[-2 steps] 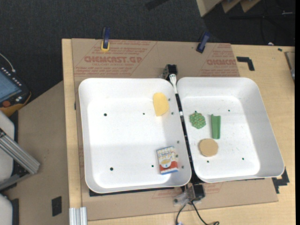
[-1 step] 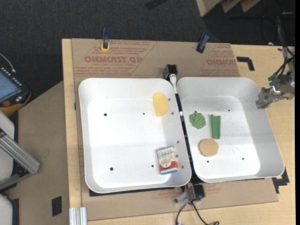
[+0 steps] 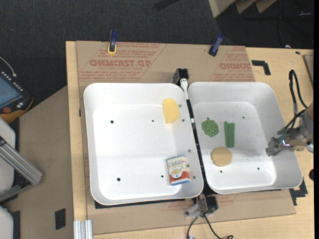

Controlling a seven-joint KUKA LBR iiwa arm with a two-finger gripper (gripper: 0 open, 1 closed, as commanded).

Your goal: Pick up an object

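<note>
The left bin (image 3: 99,148) holds a yellow oblong piece (image 3: 171,110) near its back right corner and a small printed carton (image 3: 178,170) near its front right corner. In the right bin (image 3: 259,96) lie a green knobbly ball (image 3: 210,128), a green stick (image 3: 229,134) beside it, and a tan round piece (image 3: 222,157) in front of them. My gripper (image 3: 280,144) sits low at the right bin's right wall, well to the right of the green stick and touching none of the objects.
A black divider strip (image 3: 192,128) runs between the two bins. Brown cardboard (image 3: 149,59) lies under them, held by blue clamps (image 3: 112,36) at the back. Dark cables (image 3: 294,91) hang near the right edge.
</note>
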